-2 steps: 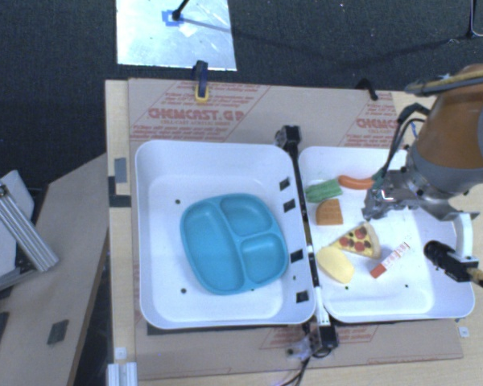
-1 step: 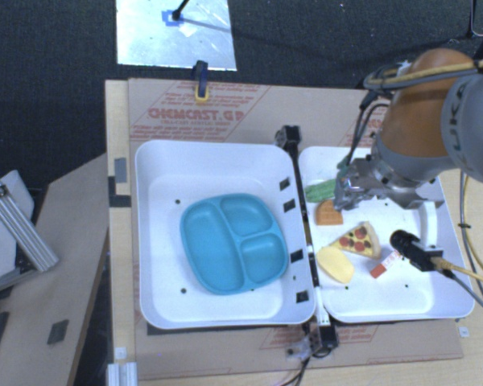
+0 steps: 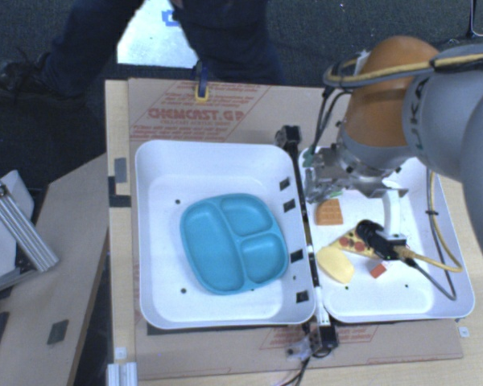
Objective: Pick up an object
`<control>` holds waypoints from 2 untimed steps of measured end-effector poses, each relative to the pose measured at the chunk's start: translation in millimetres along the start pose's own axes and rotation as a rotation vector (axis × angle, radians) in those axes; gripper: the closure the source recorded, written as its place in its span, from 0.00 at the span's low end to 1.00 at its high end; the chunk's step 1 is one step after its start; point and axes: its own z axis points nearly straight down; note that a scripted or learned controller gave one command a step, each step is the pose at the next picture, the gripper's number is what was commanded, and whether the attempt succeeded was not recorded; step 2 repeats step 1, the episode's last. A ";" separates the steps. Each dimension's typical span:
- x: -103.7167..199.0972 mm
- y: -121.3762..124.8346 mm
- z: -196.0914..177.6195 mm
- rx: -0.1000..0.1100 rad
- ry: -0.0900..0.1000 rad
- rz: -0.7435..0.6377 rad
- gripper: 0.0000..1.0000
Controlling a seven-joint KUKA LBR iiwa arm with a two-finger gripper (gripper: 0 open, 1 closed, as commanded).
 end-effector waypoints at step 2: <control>64.4 3.9 -0.7 0.001 0.000 -0.001 1.00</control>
